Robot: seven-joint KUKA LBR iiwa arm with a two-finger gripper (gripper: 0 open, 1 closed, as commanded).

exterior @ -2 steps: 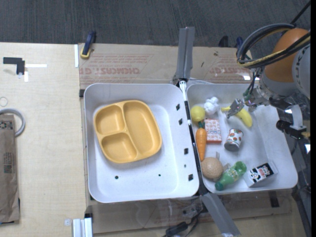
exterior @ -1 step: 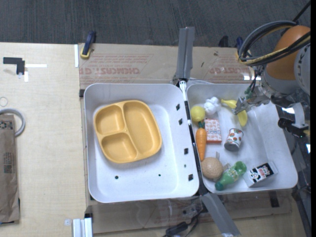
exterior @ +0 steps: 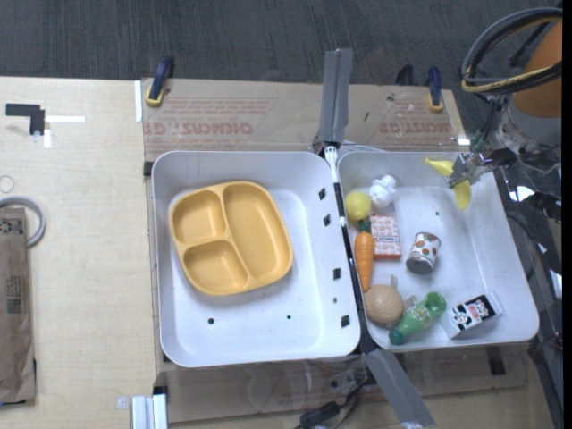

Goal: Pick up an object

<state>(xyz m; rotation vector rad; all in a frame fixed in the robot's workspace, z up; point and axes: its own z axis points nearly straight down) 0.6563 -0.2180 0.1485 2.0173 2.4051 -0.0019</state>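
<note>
Far to the left of the gripper (exterior: pixel 474 161), across the whole bench, one brown paper bag (exterior: pixel 14 307) lies at the edge of the camera view. Two white bins sit side by side. The left bin (exterior: pixel 179 329), well apart from the jaws, holds one yellow plate (exterior: pixel 232 237) with three compartments.

The right bin (exterior: pixel 500 266) lies below and left of the jaws and holds nine things, one of each. Furthest left from the jaws, along the bin's left wall:
- one lemon (exterior: pixel 357 206)
- one carrot (exterior: pixel 364 259) below it, its long axis running up and down the view with the green end up
- one tan round ball (exterior: pixel 384 304) lower still

A little closer to the jaws:
- one white knobbly piece (exterior: pixel 383 189)
- one small red-and-white box (exterior: pixel 386 236)
- one green bottle-shaped toy (exterior: pixel 416 317)
- one printed can (exterior: pixel 424 252), lying tilted

One black-and-white carton (exterior: pixel 472 314) rests low in the bin, almost straight below the jaws and well apart from them.

One banana (exterior: pixel 460 189) is at the bin's upper right corner, just left of and below the jaws. It is bent. One end points left along the top wall and the other points down the view, so its long axis slopes from upper left to lower right. Its upper part meets the gripper's dark tip, but it is too small and cluttered there to tell whether the jaws are open or closed, or whether they hold the banana or are merely beside it.

The arm (exterior: pixel 542 88), with its orange band, rises to the right of the jaws.
</note>
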